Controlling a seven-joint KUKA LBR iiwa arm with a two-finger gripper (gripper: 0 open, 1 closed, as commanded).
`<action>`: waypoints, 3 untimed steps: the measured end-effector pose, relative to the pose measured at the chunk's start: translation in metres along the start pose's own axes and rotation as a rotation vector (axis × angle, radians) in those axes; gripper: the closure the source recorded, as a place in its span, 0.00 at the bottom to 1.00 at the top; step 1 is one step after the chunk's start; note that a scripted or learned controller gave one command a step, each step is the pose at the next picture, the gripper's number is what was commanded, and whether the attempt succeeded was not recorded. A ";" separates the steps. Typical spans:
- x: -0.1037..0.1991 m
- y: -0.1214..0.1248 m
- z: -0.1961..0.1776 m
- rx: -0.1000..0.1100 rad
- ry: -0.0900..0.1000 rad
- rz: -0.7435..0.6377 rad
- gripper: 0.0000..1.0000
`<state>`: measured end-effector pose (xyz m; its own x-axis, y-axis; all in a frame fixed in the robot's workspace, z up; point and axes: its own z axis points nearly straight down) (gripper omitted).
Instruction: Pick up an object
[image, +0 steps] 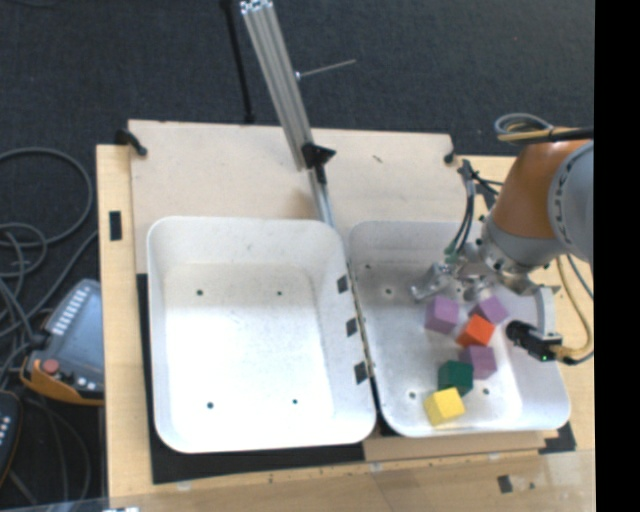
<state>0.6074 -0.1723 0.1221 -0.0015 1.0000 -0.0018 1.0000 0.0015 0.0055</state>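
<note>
On the pale wooden worktop (230, 165), the left shallow white plastic bin (165, 250) sits mid-frame; the right white bin (385, 250) holds a cluster of small foam cubes at lower right: purple (441, 315), orange (477, 330), green (455, 376), yellow (445, 405). The end effector (462, 283) hovers just above the purple cube; how far open it is I cannot tell, and nothing shows in its grasp. Best to centre over one cube's free sides before descending, avoiding neighbours.
</note>
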 end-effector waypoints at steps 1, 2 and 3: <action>-0.001 -0.029 0.025 0.004 0.000 0.002 0.00; -0.006 -0.020 0.025 0.003 0.001 0.001 0.00; -0.007 -0.019 0.014 0.000 0.001 0.008 1.00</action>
<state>0.5882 -0.1794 0.1083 0.0070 1.0000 -0.0013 1.0000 -0.0069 0.0060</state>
